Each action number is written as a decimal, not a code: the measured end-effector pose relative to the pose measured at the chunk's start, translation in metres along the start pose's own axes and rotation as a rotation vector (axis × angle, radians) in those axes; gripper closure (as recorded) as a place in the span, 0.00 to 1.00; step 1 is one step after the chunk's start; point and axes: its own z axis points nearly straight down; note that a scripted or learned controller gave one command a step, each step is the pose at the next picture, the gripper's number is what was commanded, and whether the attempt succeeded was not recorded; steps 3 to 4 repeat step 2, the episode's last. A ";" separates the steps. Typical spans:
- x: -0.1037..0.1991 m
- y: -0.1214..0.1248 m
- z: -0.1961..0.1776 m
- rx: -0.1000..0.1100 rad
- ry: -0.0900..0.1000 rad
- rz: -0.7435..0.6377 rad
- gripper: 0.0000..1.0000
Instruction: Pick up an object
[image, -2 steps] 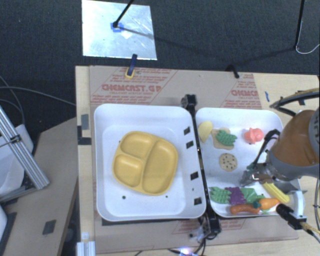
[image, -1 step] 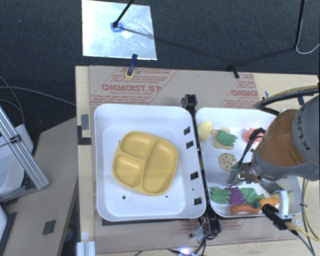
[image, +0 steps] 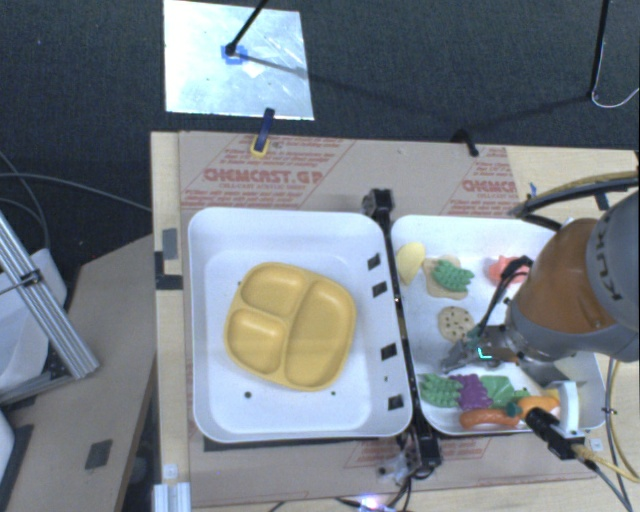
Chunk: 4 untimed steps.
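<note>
So from the overhead camera: the arm (image: 570, 290) comes in from the right and its tool (image: 468, 352) sits low in the right bin (image: 520, 232), just above the purple grapes (image: 473, 388) and right under the cookie (image: 455, 321). Can't tell how it's set. Lemon (image: 410, 261) is up top, carrot (image: 538, 405) near the bottom. Left bin (image: 215, 240) has the yellow divided plate (image: 290, 325).

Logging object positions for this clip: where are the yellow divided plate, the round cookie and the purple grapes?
Yellow divided plate (image: 290, 325), camera view, on the ridge between its compartments.
Round cookie (image: 455, 322), camera view, middle of its face.
Purple grapes (image: 472, 391), camera view, centre of the bunch.
</note>
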 end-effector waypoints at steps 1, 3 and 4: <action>-0.074 0.000 0.000 0.004 0.011 0.000 0.00; -0.090 0.002 -0.036 0.001 0.014 -0.006 0.00; -0.090 0.002 -0.036 0.001 0.014 -0.006 0.00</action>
